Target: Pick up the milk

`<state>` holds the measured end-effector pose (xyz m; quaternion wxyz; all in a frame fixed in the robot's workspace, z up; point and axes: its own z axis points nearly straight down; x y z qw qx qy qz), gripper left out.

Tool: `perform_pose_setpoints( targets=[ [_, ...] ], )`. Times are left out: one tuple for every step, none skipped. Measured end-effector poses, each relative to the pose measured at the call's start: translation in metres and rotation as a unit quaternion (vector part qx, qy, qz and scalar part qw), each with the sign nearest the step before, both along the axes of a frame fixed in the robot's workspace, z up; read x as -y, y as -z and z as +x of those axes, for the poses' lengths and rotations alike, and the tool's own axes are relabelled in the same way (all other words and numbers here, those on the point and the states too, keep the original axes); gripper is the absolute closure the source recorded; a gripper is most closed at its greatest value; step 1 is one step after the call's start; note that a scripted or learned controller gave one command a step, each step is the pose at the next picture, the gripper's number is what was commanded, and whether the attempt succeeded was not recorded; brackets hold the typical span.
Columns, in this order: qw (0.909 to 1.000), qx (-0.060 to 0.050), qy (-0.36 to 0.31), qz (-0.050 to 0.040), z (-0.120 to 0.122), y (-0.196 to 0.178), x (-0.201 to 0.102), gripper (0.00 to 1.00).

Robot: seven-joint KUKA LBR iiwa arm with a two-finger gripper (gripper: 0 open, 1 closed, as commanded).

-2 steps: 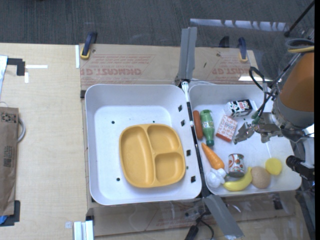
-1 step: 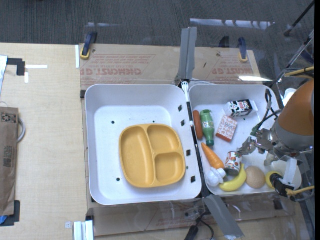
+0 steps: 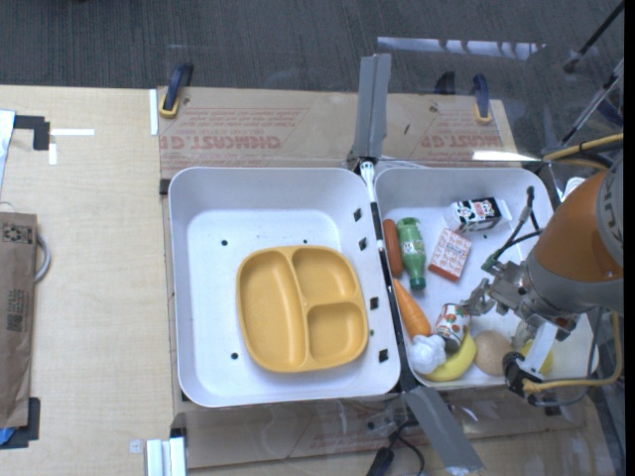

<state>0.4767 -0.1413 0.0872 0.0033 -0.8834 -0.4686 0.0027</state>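
Two shallow white bins are seen side by side on the counter (image 3: 89,266). The left bin (image 3: 198,296) carries a yellow divided plate (image 3: 301,307), set slightly askew. The right bin (image 3: 437,181) is crowded with small things.

The milk (image 3: 474,212), a small black-and-white carton lying on its side, is found near the far wall of the right bin, toward its right half. Just below and to the left of it, a red box (image 3: 451,255) is laid flat. Further left, a green bottle (image 3: 411,253) is placed beside a red sausage-like piece (image 3: 393,246), and a carrot (image 3: 412,308) is stretched along the bin's left wall. At the near end, a banana (image 3: 453,360), a white lump (image 3: 427,352), a small can (image 3: 451,321) and a tan rounded object (image 3: 489,352) are gathered together.

The arm (image 3: 580,241) is brought in from the right, and the jaws (image 3: 486,296) are located low over the near right part of the right bin, close to the can. The milk is left well apart from the jaws, beyond them toward the far wall, with nothing touching it. Whether the jaws are apart or together cannot be told.
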Motion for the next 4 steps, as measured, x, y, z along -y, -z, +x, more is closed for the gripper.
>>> perform_pose_setpoints(
  targets=[
    [0.9893,-0.001,0.146,-0.0024,0.025,0.000,-0.013,0.00],
    [0.9372,-0.002,0.349,-0.0038,0.009,0.000,-0.048,0.00],
    [0.9288,0.002,0.371,-0.0045,0.041,-0.211,-0.065,0.00],
    [0.9258,0.000,0.378,-0.0038,0.000,-0.087,-0.045,0.00]
  ],
)
